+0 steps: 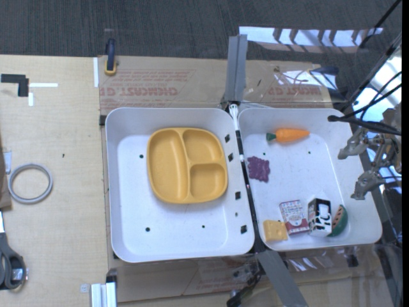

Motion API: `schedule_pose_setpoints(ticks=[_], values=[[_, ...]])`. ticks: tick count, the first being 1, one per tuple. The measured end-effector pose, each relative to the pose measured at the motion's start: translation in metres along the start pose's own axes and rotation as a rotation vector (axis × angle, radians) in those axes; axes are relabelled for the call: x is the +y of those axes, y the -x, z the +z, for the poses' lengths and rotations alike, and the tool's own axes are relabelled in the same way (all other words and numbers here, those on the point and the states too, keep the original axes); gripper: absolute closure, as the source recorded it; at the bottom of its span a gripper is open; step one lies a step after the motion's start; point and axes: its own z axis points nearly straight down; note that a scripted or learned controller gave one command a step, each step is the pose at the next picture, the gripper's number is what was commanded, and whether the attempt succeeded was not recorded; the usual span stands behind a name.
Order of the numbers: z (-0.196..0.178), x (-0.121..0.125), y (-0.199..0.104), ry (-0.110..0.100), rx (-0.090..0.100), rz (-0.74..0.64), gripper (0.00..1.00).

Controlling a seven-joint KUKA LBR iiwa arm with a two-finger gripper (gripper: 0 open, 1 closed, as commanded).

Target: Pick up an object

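Left bin [121, 190] — yellow plate [187, 165]; right — carrot [289, 135].

A pale wooden bench top [51, 248] stretches to the left of the bins. On it lies a grey ring of tape [29, 183], flat, near the left edge. Below it, at the bottom left corner, sits what may be a pair of dark scissors [11, 270], partly cut off. A brown cardboard sheet [153, 85] with red printing lies behind the bins, and a blue-handled clamp [110, 56] stands at its left end.
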Motion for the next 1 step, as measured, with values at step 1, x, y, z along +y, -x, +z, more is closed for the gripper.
schedule_pose_setpoints(ticks=[1], values=[[0.0841, 0.0265, 0.0563, -0.001, 0.001, 0.298, 0.00]])
